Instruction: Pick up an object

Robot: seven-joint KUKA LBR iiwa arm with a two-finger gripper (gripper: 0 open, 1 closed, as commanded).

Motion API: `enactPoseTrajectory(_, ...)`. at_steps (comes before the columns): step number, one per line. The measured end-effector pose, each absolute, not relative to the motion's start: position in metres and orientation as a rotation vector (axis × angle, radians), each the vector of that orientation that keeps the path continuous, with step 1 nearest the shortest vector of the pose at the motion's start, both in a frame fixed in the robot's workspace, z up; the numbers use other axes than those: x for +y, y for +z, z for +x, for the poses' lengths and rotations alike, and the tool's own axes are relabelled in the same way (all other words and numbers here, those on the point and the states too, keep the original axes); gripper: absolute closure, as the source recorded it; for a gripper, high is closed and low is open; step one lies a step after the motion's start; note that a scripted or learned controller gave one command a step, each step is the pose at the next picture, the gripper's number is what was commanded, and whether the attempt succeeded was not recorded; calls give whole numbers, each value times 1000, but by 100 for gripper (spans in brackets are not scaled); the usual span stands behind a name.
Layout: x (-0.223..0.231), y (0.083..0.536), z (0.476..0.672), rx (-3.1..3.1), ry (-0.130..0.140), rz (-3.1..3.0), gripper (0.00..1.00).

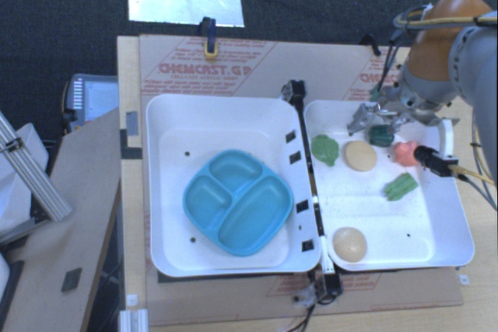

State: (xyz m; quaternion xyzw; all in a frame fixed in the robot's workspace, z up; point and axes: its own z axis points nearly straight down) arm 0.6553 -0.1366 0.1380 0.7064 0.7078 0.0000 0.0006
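My gripper (376, 123) hangs over the back of the right bin (451, 245), reaching in from the right. A small dark green object (381, 137) lies right under it, touching or nearly touching the tip. Whether it is held I cannot tell. A tan round piece (360, 155) sits just in front and to the left of the gripper. A salmon pink piece (405, 153) lies to its right. A light green leafy piece (325, 149) rests near the bin's left wall.
Further forward in the right bin lie a green chunk (400, 186) and a second tan round piece (349, 243). The left bin (167, 128) holds a blue divided plate (237, 200). A black-clipped wall separates the bins.
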Motion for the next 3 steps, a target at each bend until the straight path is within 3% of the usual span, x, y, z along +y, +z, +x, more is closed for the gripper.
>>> enactPoseTrajectory(1,-136,109,660,2217,17,2208,0)
enactPoseTrajectory(2,-136,118,661,2216,17,2207,100)
enactPoseTrajectory(3,-126,177,664,2224,8,2210,100)
